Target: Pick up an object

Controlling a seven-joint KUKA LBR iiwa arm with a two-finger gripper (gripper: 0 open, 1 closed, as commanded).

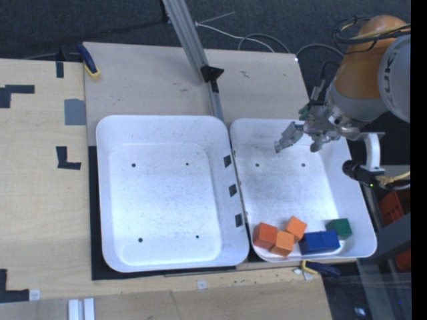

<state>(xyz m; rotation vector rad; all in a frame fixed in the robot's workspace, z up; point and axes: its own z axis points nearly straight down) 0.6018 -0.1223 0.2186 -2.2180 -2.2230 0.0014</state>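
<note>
The gripper (298,139), fingers spread and holding nothing, hovers at the upper part of the right bin (280,179). Approach step: 3 orange blocks (280,235) lie lower right, so it must descend there.

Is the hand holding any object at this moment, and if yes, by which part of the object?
Nothing is held. The hand is above the far part of the right bin, with nothing between its fingers; the blocks lie at the near edge.

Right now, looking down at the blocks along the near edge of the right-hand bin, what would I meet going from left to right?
Three small orange cubes clustered together → long blue rectangular block → small dark green cube.
</note>
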